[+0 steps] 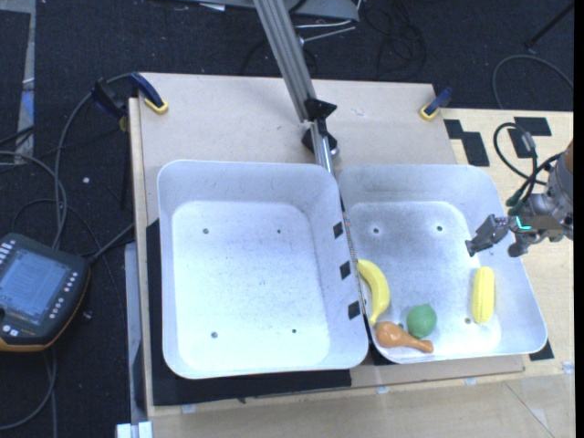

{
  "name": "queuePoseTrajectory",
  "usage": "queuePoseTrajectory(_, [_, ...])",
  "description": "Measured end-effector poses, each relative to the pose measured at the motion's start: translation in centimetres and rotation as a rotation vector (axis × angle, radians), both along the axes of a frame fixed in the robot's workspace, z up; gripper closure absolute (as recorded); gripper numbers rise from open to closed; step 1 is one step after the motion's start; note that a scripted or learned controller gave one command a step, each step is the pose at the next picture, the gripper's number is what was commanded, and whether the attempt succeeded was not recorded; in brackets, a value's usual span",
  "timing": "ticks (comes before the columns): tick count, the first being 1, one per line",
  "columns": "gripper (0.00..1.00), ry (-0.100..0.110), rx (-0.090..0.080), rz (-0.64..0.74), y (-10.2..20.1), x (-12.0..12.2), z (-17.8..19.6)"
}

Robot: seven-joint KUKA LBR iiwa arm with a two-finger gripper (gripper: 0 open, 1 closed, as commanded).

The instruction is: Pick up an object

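Item one: the dark two-finger gripper (pixel 488 235) at the end of the grey arm, poised over the right-hand edge of the right white plastic bin (pixel 401 194). Its dark fingers point leftward into the bin; whether they stand apart or together I cannot tell from here. Nothing shows between them.

Item two: a short yellow cylinder-shaped object, perhaps a toy corn cob (pixel 483 295), lying in the right bin just below the gripper, nearest of all the contents. It lies lengthwise, apart from the rest.

Item three: a small round green ball-like object (pixel 421 318), in the right bin, toward its near wall and left of the yellow cylinder.

Item four: an orange, pear-shaped toy with a narrow neck (pixel 402 336), in the right bin, just beside the green ball, at its lower left.

Item five: a curved yellow toy banana (pixel 373 286), in the right bin, against its left wall.

Item six: the left white plastic bin (pixel 182 245), touching the right bin along their shared edge.

Status: the pick-up appears not yet done. All four objects rest on the right bin's floor. Descent, closing and lifting seemingly remain, the yellow cylinder being the likeliest candidate.
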State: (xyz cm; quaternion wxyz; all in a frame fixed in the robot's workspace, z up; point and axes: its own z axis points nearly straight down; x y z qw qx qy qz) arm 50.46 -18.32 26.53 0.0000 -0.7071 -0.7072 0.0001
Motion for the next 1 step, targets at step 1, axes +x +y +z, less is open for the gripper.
queuePoseTrajectory(1, [0.00,0.000,0.000,0.000,0.00,0.00,0.00])
